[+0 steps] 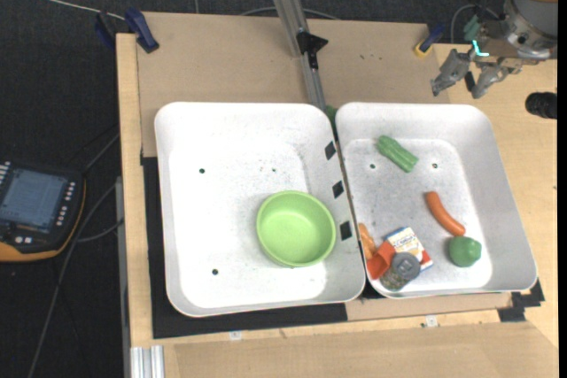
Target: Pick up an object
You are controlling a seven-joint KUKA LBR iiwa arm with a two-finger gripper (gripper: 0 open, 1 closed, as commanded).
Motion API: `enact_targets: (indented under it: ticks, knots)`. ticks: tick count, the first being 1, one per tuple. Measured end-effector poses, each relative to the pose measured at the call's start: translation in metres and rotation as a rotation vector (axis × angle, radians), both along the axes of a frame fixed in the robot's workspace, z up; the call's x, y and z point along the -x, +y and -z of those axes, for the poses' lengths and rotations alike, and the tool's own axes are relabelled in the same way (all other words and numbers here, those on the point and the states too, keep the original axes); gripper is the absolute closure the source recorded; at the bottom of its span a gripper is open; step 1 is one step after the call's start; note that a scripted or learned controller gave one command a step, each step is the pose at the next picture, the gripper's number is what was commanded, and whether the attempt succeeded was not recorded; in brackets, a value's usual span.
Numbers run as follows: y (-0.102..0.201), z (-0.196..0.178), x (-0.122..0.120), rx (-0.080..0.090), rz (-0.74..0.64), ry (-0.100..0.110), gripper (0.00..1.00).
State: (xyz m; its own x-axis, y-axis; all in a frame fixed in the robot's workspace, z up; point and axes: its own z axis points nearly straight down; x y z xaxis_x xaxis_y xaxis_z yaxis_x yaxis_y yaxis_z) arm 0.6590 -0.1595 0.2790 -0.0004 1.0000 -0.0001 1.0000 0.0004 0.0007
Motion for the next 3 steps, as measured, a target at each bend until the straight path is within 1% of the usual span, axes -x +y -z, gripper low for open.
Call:
enact_targets:
  ticks: [1, 2, 3]
  knots:
    - [0.000, 0.000, 0.000, 0.000, 0.000, 0.000, 0.00]
    - [0.001, 0.061, -0.004, -0.001, 0.000, 0.005, 0.00]
    - [0.000, 0.103, -0.004, -0.001, 0.000, 0.004, 0.00]
